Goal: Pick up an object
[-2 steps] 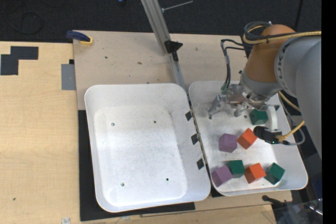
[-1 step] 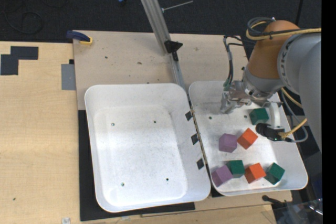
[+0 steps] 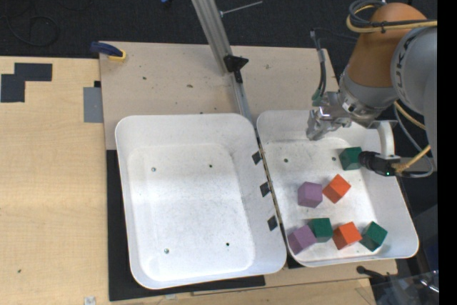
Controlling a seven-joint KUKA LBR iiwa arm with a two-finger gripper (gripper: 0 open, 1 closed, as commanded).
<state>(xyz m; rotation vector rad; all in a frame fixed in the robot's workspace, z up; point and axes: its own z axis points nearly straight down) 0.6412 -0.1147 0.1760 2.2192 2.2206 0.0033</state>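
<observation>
The right bin holds several small blocks. A green one lies near its right wall, with a purple block and an orange block side by side in the middle. Along the front lie another purple block, a green one, an orange one and a green one. My gripper hangs over the far end of this bin, left of and beyond the upper green block. I see no block between its fingers.
The left bin stands beside the right one, with black clips along the shared edge. A slanted aluminium bar rises behind the bins. A blue and yellow clamp sits at the bench's far left corner.
</observation>
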